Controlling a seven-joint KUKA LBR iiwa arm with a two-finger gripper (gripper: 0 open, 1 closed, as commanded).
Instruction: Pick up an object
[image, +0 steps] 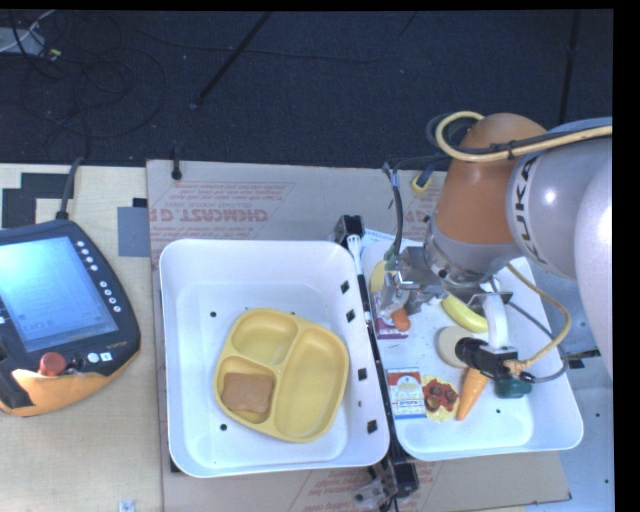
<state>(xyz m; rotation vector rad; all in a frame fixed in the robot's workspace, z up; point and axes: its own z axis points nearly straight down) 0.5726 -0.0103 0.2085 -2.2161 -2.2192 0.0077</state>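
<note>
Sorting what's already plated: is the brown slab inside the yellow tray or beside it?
Inside. The brown slab lies in the front-left compartment of the yellow tray, within its raised rim, in the left bin.

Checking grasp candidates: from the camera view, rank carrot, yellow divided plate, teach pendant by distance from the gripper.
From the gripper:
1. Carrot, right bin, toward the front.
2. Yellow divided plate, left bin.
3. Teach pendant, far left on the bench.

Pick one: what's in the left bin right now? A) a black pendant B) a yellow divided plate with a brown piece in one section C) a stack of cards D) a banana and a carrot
B: the yellow divided plate lies in the left bin, with a brown piece in its lower-left section.
</note>
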